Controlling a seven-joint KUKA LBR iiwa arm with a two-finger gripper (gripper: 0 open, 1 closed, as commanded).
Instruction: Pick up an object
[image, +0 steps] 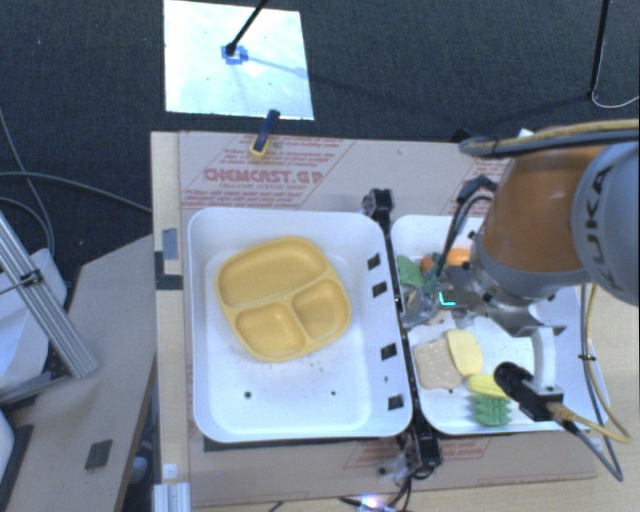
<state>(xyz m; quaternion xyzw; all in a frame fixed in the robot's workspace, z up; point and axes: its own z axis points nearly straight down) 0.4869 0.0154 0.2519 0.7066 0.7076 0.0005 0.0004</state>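
Six small food-like objects lie loose in the right bin (450, 422), one of two shallow white bins standing side by side. Toward its near edge is a flat tan bread slice (435, 366). A pale yellow piece (463, 351) touches the slice's right side. Just below these are a bright yellow piece (482, 384) and, touching it, a green ridged piece (490, 411) near the bin's front rim. At the far end of the same bin are a green leafy piece (409, 270), close to the left wall, and an orange piece (457, 257) just beside it, partly hidden by the robot.

The grey arm (550, 215), with its wide orange band, reaches in from the right and covers the upper right of this bin. Its hand (432, 305) is low over the middle of the bin, between the leafy piece and the bread slice. The wrist hides it, so I cannot tell whether it is open or closed, and no object is visibly held.

The left bin (300, 405) holds one thing: a yellow divided plate (283, 297) with three compartments, lying flat near the middle.

Both bins rest on a cardboard sheet (300, 170) printed in red.
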